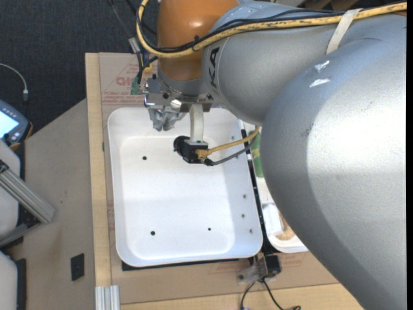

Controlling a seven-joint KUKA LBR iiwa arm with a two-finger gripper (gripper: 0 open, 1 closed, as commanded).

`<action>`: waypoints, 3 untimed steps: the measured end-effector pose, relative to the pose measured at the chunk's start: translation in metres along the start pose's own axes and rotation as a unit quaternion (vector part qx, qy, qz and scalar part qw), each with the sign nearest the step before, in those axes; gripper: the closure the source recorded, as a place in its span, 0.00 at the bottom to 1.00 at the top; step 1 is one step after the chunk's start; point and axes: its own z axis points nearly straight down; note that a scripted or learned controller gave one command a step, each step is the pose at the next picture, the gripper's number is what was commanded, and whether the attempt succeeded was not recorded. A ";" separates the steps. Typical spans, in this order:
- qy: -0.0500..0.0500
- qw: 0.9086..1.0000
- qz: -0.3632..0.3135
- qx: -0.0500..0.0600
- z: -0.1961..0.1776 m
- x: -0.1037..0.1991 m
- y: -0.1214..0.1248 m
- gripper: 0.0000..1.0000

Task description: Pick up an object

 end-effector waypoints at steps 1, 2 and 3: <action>0.000 1.000 0.000 0.000 -0.038 0.000 0.044 1.00; 0.002 1.000 -0.001 -0.004 -0.164 0.001 0.033 1.00; 0.002 1.000 -0.001 -0.006 -0.312 0.000 0.043 1.00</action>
